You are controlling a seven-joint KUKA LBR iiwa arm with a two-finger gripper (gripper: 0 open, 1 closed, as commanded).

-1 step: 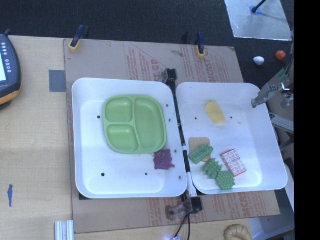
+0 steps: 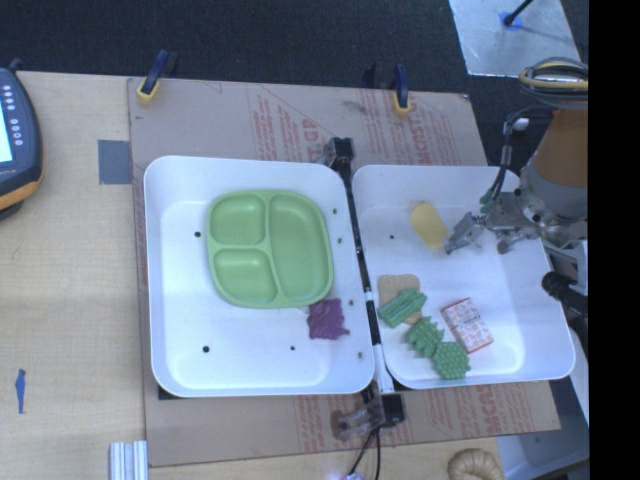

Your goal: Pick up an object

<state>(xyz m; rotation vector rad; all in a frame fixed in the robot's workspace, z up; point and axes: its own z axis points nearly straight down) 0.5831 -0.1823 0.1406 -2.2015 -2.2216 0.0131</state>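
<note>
1. Gripper [image 2: 484, 234] hangs over the far part of the right bin [image 2: 520, 368], fingers spread and angled, nothing between them.
2. Nearest candidate: yellow piece [image 2: 429, 223], lying on the bin floor just left of the fingertips, apart from them.
3. Handling guess: looks small, rounded and smooth, probably light plastic or foam. Could roll or squirt out if pinched off-centre. Take it across the narrow middle, fingers straddling both long sides.
4. Other things in the same bin, nearer side: tan slab [image 2: 398, 285] with a green ridged piece [image 2: 402, 307] on it, two more green knobbly pieces [image 2: 436, 348], and a red-and-white packet [image 2: 467, 326]. Packet lies flat, so it's hard to get fingers under.
5. Left bin [image 2: 160, 268] holds a green divided plate [image 2: 270, 248] and a purple lump [image 2: 327, 319] at its near-right corner, well away from the tool.
6. Next move needs a short shift left plus descent.
</note>
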